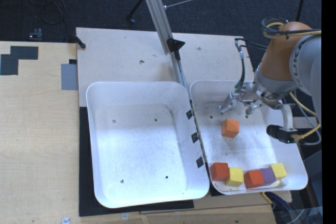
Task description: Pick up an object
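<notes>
We see the gripper (240,106) hanging over the upper part of the right bin (291,186), its two metal fingers (227,108) spread apart with nothing between them. The orange cube (230,128) lies on the bin floor just below the fingertips, at about five o'clock from the left finger, apart from it and tilted slightly. Along the bin's near rim, at six o'clock from that cube, we find a row of blocks close together: a red cube (219,171), a yellow cube (234,176) touching it, another red cube (254,178), a purple block (268,174) and a second yellow block (279,170). At nine o'clock from all this sits the left bin (105,186), its wall just beside the right bin's.
</notes>
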You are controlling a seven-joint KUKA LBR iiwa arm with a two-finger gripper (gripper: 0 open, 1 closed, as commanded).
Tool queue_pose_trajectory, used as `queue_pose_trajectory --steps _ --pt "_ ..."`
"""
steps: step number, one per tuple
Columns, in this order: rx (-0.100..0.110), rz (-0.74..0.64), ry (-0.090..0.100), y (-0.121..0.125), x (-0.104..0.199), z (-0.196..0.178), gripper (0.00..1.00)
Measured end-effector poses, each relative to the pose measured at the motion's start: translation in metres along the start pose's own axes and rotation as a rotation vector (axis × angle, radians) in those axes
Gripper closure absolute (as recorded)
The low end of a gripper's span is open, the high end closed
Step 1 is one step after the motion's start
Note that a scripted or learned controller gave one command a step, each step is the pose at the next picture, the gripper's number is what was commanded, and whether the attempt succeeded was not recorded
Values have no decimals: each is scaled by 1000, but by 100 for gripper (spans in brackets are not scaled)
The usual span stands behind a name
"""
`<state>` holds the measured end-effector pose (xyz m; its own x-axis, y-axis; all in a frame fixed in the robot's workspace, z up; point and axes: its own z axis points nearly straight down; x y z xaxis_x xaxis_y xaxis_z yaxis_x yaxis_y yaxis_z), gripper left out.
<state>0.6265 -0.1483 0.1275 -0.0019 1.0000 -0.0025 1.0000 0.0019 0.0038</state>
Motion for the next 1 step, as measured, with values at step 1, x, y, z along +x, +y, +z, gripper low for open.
queue_pose_trajectory --steps 1 --pt "5 3 4 -29 -3 37 0"
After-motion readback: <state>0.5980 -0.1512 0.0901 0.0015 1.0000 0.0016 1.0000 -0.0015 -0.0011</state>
